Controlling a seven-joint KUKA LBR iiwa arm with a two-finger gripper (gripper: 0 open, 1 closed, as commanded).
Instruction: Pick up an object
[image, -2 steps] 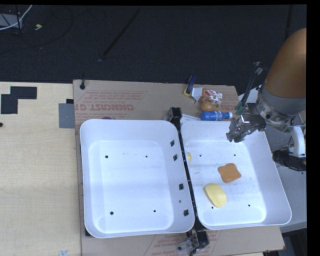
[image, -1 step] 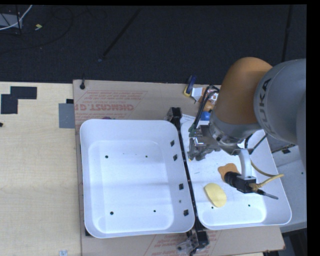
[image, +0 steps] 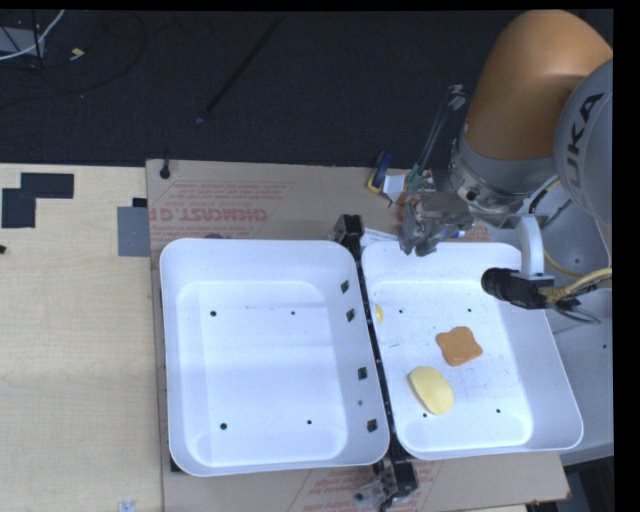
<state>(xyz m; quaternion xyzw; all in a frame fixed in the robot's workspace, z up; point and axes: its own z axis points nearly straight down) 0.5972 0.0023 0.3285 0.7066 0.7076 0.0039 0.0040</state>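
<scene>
The KUKA arm (image: 530, 100) is reaching in from three o'clock, its orange band filling the upper right, and its end effector (image: 418, 243) is hanging over the far rim of the right bin (image: 545, 425), toward twelve o'clock of that bin. Whether it is spread or pressed together cannot be told from this slant; nothing is showing in its grip.

Two objects are lying on the floor of the right bin, well apart from the end effector. An orange-brown, flat, roughly square piece (image: 459, 346) is sitting just right of the bin's centre, at about three o'clock. A pale yellow oval object (image: 430, 389), looking like a lemon, is resting just beside it at about six o'clock of the bin; the two are near each other but not touching. A small yellow bit (image: 377, 314) is peeking at the bin's nine o'clock wall, too small to identify.

The left bin (image: 185, 430) is sitting side by side with the right one, their inner rims meeting along a row of black clips (image: 362, 373). Both bins are resting on a brown cardboard sheet (image: 240, 205) printed with red lettering, which is lying on the pale wooden counter (image: 70, 350).
</scene>
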